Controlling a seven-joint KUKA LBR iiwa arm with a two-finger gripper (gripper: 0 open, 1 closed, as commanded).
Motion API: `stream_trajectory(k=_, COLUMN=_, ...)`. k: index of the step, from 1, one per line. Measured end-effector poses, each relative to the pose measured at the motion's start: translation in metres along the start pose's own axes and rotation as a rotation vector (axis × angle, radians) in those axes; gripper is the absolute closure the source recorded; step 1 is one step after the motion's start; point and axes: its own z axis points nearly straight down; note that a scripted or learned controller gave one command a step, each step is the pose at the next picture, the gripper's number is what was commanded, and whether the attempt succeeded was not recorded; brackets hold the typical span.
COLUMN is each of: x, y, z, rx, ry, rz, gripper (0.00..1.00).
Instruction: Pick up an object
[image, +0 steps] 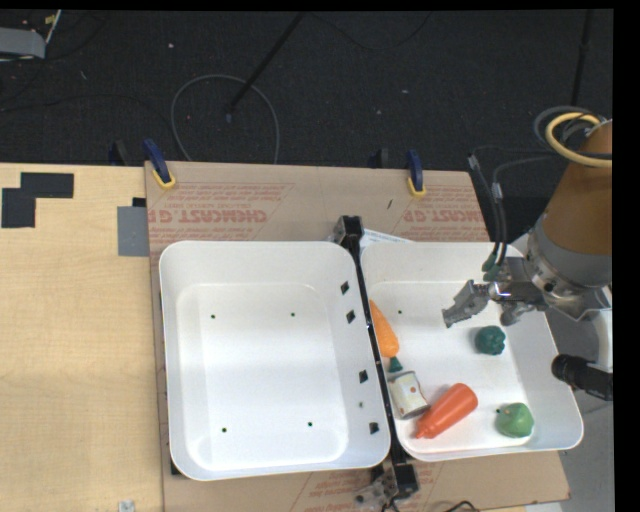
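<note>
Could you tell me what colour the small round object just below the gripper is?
The round object is dark teal green, seen in the camera view, below the gripper.

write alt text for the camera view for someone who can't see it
A grey and orange robot arm's tool hovers over the right white bin, just above a dark green object. That bin also holds two orange carrot-like toys, a small can and a green fruit; the left bin sits beside it.

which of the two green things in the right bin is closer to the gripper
The dark green ball, just below the gripper. The other, a lighter green fruit, sits farther away near the bin's front right corner.
</note>
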Motion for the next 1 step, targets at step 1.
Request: stream_trajectory(k=1, x=-0.0005, y=0.0000, z=-0.0099, rx=0.000, ry=0.000, rz=0.001, gripper=1.00)
